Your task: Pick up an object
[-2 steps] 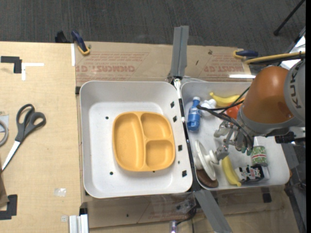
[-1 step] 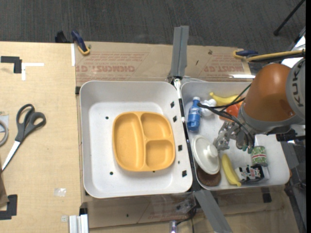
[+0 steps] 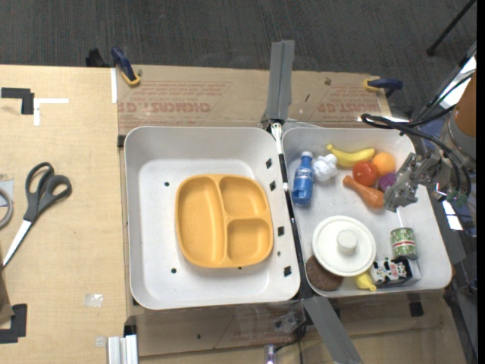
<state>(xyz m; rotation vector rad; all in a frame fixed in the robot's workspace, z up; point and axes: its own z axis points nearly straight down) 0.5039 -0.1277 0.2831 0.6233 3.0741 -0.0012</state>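
You can't tell the gripper's state; your closing by the carrot could nudge the tomato aside.

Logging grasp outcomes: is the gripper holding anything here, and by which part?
Nothing visibly held. The gripper hovers in the right bin beside the carrot; no object shows between its fingers.

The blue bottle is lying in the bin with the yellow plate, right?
Not quite. The blue bottle lies in the right bin, near its left wall, beside the other toys. The yellow plate sits by itself in the left bin. The camera view shows this.
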